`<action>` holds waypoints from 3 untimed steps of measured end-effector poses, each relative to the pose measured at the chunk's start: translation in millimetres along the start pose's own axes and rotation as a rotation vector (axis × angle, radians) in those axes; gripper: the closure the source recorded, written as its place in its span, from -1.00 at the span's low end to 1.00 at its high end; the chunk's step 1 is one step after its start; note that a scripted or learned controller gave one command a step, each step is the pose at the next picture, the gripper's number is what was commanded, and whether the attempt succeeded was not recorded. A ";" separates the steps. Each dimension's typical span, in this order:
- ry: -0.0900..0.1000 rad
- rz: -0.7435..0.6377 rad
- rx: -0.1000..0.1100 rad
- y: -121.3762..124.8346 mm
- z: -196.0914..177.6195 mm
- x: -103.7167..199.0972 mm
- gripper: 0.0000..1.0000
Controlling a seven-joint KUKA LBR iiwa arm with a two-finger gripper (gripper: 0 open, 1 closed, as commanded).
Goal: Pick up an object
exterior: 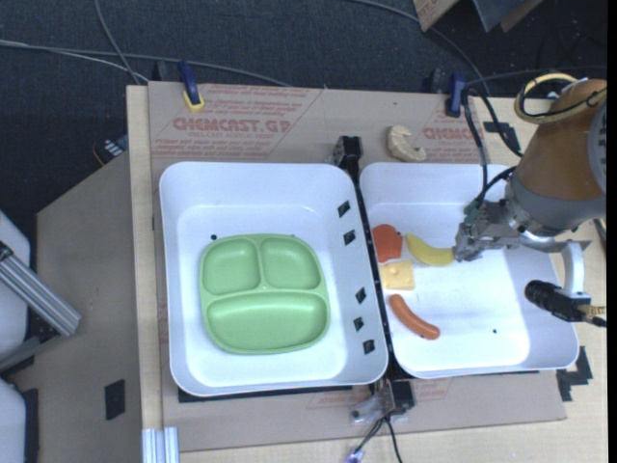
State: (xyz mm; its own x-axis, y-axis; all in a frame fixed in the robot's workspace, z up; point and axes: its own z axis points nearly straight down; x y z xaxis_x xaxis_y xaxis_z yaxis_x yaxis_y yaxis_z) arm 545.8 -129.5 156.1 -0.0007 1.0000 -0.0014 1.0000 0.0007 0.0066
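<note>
Desk [251, 114] carries two white bins; banana [429, 251] seen in right bin [482, 355], just left of tool [467, 246], long axis running toward it (finger state cannot be told). Nothing seen gripped.

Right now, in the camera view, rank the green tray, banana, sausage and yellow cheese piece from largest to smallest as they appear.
1. green tray
2. banana and sausage: too alike to separate
3. yellow cheese piece
</note>
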 end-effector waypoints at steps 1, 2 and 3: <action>0.000 0.000 0.001 -8.1 -53.4 -3.5 1.00; 0.000 -0.001 0.000 -6.4 -93.6 -3.6 1.00; 0.005 -0.006 0.009 -5.2 -83.7 53.9 1.00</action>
State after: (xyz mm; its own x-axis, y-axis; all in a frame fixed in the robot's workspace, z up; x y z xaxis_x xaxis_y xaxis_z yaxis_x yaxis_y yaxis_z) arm 540.0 -75.5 239.8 -0.0067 1.0000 0.0032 1.0000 0.0067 -0.0021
